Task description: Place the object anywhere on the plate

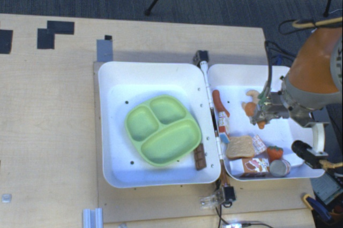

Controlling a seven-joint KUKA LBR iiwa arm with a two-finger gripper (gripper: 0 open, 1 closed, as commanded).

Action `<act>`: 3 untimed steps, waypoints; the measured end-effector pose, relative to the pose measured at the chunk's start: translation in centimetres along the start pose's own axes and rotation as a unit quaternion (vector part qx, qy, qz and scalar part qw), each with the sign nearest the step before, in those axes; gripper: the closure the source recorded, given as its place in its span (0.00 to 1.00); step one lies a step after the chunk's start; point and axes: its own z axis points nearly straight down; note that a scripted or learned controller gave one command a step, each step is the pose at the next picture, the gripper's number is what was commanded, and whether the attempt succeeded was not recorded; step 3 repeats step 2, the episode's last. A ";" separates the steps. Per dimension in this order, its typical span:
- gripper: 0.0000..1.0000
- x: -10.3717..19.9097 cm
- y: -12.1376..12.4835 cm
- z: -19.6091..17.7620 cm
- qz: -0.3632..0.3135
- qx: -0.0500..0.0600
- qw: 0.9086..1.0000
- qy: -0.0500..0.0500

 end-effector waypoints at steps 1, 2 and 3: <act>1.00 3.6 -2.6 1.9 0.000 0.001 1.000 0.000; 0.00 3.6 -2.6 1.9 0.000 0.001 1.000 0.000; 0.00 3.6 -2.6 1.9 0.000 0.001 1.000 0.000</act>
